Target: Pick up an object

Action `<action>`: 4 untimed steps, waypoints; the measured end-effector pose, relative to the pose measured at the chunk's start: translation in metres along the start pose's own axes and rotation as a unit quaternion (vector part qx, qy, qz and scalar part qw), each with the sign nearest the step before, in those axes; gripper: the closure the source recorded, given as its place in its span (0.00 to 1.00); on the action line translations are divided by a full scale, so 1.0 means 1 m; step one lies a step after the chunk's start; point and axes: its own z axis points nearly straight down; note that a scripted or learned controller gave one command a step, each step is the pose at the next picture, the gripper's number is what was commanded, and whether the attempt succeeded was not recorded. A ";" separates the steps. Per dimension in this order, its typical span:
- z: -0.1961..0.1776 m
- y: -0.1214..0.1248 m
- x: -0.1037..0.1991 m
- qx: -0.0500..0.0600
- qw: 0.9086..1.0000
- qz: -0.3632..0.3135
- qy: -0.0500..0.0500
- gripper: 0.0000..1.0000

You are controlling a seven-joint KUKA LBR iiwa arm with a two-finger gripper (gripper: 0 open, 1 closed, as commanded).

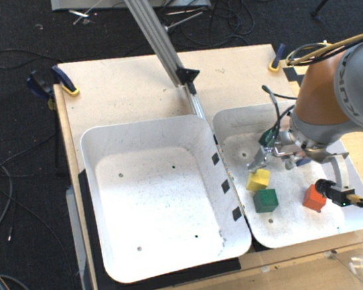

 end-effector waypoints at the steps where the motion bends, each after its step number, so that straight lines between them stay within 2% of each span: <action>1: 0.010 -0.041 -0.010 -0.003 1.000 -0.002 -0.001 0.00; 2: 0.017 -0.069 0.015 -0.008 1.000 0.001 -0.002 0.00; 3: 0.027 -0.076 0.016 0.006 1.000 -0.001 0.002 0.00; 4: 0.028 -0.022 0.004 0.005 1.000 -0.002 0.001 0.00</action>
